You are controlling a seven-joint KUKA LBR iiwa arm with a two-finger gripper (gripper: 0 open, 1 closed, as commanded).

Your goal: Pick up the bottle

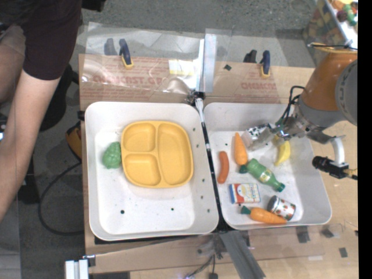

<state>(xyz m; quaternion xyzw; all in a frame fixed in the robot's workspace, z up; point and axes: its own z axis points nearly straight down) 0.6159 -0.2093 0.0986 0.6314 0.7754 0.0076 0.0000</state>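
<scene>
My end effector (260, 133) hovers over the right bin (314, 205).
Its grip — I cannot tell; the green bottle (263, 174) lies apart, near a banana (283, 152).

Yellow divided plate (157, 154) set in left bin (110, 214), green leafy toy (113, 154) beside it, right bin (311, 205) filled with two carrots (240, 148), sausage (222, 166), banana (282, 152), carton (244, 193), can (282, 206)

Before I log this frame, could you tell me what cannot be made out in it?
- Tool, camera view: too small and blurred to show how it is set.
- Green bottle: label too small to read.
- Small carton: print illegible.
- Can: markings blurred.
- Arm: cut off by the right edge.
</scene>
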